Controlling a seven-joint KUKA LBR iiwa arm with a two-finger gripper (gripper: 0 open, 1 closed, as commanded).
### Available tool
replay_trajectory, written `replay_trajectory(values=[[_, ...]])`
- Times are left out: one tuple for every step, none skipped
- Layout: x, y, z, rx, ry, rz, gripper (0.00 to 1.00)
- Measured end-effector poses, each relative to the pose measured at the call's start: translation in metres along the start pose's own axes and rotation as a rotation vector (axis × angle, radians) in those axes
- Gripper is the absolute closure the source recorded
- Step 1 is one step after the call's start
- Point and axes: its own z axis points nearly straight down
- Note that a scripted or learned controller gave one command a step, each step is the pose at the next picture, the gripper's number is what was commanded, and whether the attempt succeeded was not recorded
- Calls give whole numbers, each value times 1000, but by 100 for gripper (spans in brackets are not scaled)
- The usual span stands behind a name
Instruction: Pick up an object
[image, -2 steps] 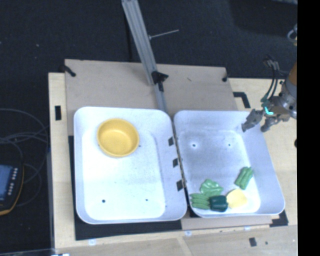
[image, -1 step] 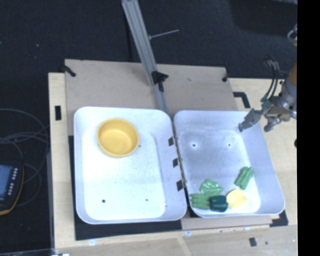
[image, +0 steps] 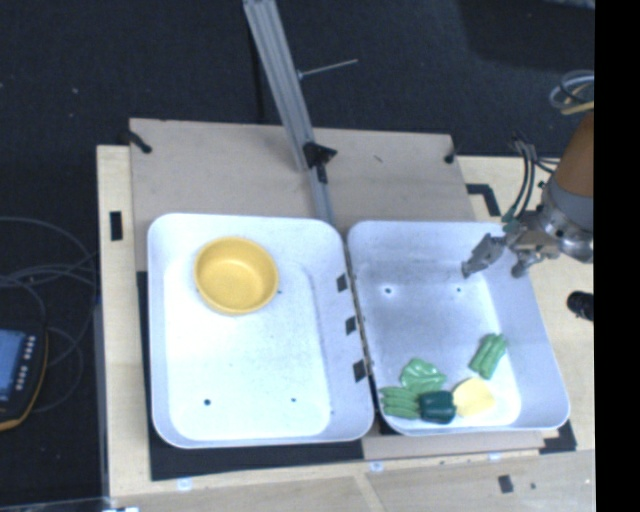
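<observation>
Two white bins side by side on bench: left bin (image: 170, 330) with yellow bowl (image: 236, 275) in its upper-left part, right bin (image: 420, 270) with a cluster of objects in its near corner. Cluster: ridged green piece (image: 488, 355) tilted near right wall, pale green lump (image: 422, 375), green ridged piece (image: 398, 402) at left, dark teal block (image: 436, 406) touching yellow lump (image: 474, 398). Gripper (image: 493, 258) above right bin's upper-right edge, well apart from cluster, fingers spread with nothing between them, grey arm (image: 570, 190) reaching in from right.
</observation>
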Motion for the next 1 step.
replay_trajectory(values=[[6,-5,60,2,1,1,0]])
